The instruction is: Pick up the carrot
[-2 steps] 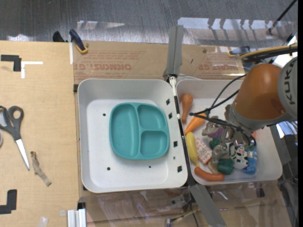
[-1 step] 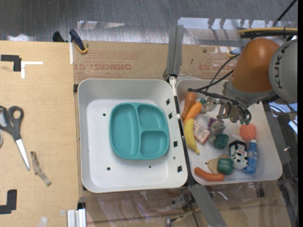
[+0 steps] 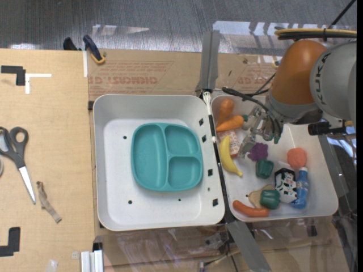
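Near end of right bin (image 3: 317, 211): one red-orange sausage-shaped piece (image 3: 250, 209), one green pepper (image 3: 269, 198), one cow-patterned toy (image 3: 285, 183), one blue bottle (image 3: 301, 189). Mid bin: one banana (image 3: 228, 155), one purple grape bunch (image 3: 258, 151), one dark green piece (image 3: 264, 168), one peach-coloured ball (image 3: 296, 156). Far left corner: one carrot (image 3: 229, 123), lying across, just near of one orange round fruit (image 3: 226, 106). Left bin (image 3: 108, 169) holds one teal divided plate (image 3: 167, 156).

Gripper (image 3: 254, 134) hangs just right of the carrot, above the banana and grapes; fingers look parted, nothing between them.

Risks, my judgement: a descent from here would land right of the carrot and close on grapes or banana; the carrot sits close to the bin wall and the orange fruit, so a finger may jam or nudge it away
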`<state>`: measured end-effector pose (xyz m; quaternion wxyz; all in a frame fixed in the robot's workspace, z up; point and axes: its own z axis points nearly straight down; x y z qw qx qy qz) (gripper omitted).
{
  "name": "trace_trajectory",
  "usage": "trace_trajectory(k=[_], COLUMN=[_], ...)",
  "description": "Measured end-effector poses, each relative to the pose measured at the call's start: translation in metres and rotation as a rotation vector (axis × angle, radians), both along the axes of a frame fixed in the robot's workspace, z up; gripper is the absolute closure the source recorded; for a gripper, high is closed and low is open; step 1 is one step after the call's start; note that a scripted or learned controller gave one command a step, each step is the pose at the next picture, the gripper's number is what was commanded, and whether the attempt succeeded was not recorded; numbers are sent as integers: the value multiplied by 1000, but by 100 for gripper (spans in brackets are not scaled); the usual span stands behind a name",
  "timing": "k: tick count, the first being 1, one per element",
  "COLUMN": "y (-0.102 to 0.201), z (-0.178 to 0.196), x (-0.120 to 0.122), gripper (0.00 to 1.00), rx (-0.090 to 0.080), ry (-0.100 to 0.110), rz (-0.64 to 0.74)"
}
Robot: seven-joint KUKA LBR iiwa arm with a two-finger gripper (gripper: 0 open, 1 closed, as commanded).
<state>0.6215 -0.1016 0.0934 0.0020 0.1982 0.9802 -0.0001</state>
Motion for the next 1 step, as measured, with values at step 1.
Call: trace_trajectory(k=[1], y=[-13], z=[1], x=[17], gripper=[0], rx=[0], ry=[-1], rz=[-460])
